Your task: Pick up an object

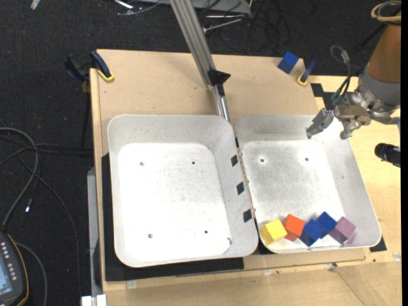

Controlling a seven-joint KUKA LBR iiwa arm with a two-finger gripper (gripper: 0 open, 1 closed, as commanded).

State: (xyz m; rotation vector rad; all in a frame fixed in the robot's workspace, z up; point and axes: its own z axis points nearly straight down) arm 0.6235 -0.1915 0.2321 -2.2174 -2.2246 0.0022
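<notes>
Along the right bin's near edge lies a row of small blocks: a yellow block, an orange block, two blue blocks touching each other, and a purple block. My gripper hangs over the far right corner of that bin, well away from the blocks. Its two fingers are spread apart, open, with nothing between them.
The left bin lies beside the right one, with black clips on the shared rim. A metal pole slants from the back toward the bins. A blue cube sits on the bench at the back right. Clamps grip the bench's far corners.
</notes>
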